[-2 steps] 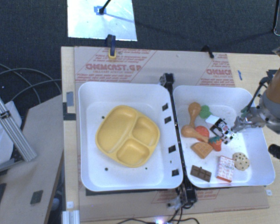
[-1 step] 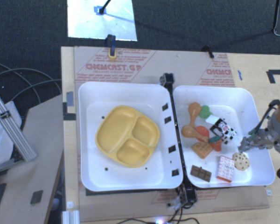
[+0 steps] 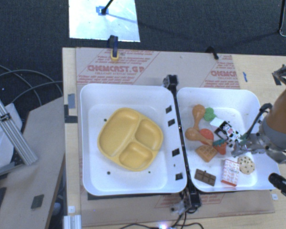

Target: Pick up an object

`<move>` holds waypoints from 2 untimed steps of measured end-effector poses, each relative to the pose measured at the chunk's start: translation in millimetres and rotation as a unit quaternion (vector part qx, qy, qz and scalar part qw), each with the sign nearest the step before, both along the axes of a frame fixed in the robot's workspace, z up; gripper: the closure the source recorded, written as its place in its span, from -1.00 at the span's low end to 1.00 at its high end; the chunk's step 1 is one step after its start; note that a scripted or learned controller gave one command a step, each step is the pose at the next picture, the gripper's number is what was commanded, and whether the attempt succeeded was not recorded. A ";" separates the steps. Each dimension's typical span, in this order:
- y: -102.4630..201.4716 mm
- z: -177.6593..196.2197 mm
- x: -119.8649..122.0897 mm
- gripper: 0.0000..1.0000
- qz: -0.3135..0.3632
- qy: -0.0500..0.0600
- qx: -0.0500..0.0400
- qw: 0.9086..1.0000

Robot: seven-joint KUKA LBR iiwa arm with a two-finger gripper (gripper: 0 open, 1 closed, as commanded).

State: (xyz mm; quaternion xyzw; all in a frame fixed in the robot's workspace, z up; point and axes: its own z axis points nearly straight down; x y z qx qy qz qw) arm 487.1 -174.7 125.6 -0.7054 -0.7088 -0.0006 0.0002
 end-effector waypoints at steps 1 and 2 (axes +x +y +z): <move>-34.4 87.1 0.9 1.00 -0.003 -0.005 -0.003 1.000; 20.7 187.8 1.6 1.00 0.003 -0.006 -0.002 1.000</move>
